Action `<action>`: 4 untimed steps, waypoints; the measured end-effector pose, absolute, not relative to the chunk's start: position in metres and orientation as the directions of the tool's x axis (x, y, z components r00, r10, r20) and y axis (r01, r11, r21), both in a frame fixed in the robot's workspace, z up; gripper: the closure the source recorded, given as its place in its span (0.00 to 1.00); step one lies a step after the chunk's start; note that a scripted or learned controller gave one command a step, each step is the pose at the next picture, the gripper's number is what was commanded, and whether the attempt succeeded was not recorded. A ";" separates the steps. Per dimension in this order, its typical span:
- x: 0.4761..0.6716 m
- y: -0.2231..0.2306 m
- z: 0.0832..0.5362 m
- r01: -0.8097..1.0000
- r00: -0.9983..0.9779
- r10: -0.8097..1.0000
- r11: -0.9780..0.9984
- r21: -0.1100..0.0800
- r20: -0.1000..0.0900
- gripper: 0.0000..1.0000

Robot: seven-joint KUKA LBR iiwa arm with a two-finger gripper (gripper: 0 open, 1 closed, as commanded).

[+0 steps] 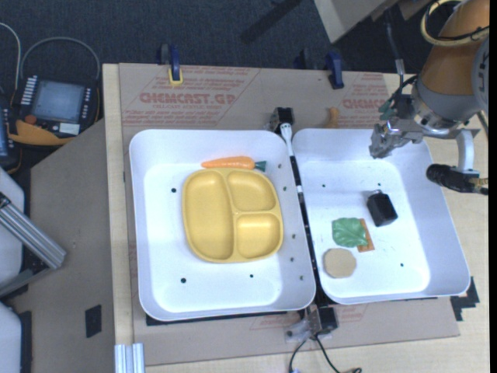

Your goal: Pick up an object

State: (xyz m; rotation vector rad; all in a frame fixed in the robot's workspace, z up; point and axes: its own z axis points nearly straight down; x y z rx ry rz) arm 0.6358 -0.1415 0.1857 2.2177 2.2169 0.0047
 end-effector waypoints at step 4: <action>0.598 0.008 0.232 1.000 -0.005 1.000 0.005 -0.005 0.002 1.00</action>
